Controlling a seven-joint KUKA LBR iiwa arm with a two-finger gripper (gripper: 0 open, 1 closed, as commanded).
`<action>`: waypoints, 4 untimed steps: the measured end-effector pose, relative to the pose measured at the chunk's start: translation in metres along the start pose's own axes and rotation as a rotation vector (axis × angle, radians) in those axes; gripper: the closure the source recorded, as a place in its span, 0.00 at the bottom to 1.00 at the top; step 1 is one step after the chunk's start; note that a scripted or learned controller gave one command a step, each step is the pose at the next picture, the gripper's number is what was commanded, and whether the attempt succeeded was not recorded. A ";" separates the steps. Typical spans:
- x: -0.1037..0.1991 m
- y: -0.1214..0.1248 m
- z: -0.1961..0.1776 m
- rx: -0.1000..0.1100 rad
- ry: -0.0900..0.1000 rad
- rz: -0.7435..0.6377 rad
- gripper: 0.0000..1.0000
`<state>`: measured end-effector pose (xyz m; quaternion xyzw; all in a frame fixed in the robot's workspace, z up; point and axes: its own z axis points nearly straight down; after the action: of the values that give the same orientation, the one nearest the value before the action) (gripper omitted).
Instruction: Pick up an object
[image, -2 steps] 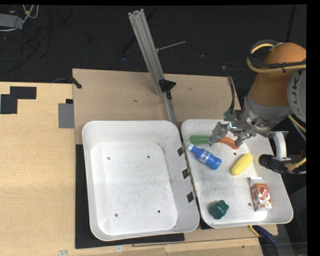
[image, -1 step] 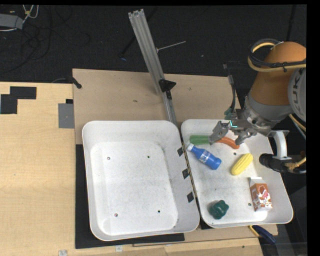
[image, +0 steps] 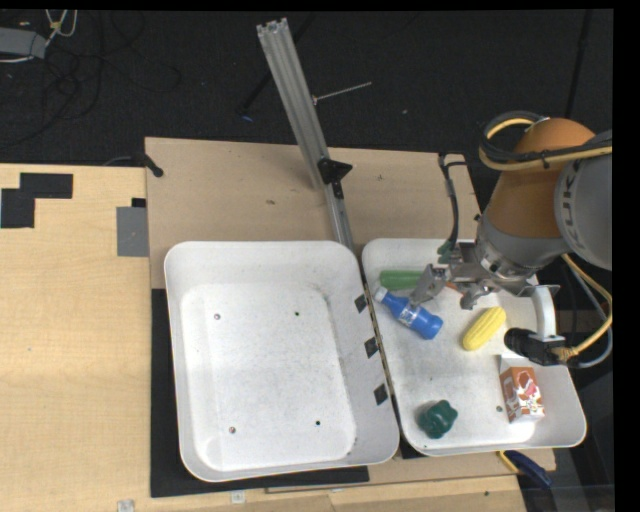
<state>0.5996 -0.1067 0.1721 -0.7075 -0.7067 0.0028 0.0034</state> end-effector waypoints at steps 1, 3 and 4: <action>-0.003 -0.005 0.045 0.000 0.000 0.000 0.00; -0.003 -0.005 0.070 -0.007 0.001 0.008 1.00; -0.008 -0.009 0.027 -0.010 -0.001 0.008 1.00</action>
<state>0.5908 -0.1145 0.1450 -0.7103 -0.7039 -0.0002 -0.0003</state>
